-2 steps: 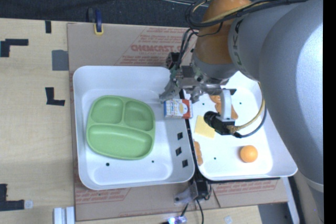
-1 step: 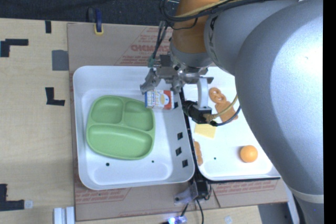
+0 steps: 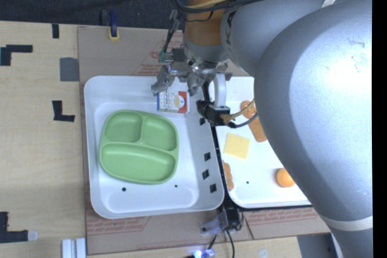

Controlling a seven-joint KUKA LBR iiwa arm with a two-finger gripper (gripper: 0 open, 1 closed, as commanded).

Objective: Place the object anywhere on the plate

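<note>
Pincer [image 3: 176, 89] hangs over the left bin [image 3: 97, 190]; a small carton [image 3: 173, 102] sits pinched between its fingers; green plate [image 3: 139, 146] lies just below-left of it.

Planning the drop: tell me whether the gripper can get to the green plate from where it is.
Probably yes. The gripper hangs over the left bin just beyond the green plate, by a small carton. Nothing stands between it and the plate's open compartments.
</note>
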